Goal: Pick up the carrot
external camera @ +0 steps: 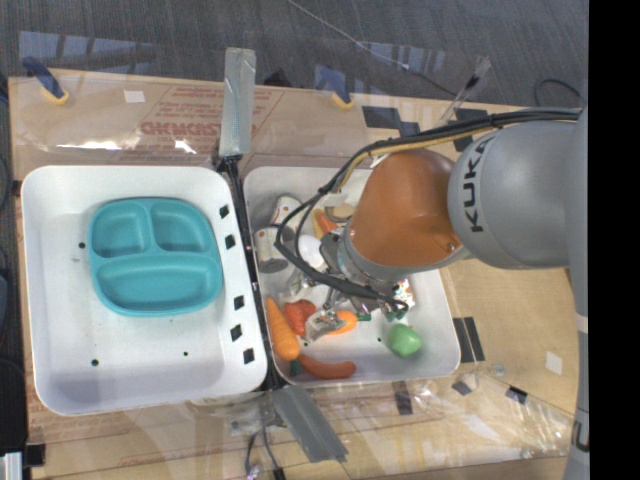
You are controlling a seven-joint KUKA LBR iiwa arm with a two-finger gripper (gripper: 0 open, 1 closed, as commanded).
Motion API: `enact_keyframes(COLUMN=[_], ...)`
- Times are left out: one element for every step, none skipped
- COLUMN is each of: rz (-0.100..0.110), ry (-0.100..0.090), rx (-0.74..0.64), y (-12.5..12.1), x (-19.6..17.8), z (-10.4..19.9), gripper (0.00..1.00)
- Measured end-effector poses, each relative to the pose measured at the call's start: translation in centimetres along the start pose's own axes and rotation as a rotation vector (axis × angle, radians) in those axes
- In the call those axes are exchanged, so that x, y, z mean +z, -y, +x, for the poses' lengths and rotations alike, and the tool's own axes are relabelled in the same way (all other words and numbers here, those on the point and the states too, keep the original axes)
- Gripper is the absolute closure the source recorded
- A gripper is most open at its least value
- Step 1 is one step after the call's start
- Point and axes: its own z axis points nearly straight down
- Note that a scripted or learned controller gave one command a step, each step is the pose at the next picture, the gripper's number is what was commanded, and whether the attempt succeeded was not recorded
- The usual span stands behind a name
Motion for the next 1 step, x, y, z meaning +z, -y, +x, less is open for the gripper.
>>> enact_keyframes(rz=[0.001], ry=[-0.002], rx=[-0.148], y=[-6.19], x=[-9.05], z=[-3.21], gripper=[1.00])
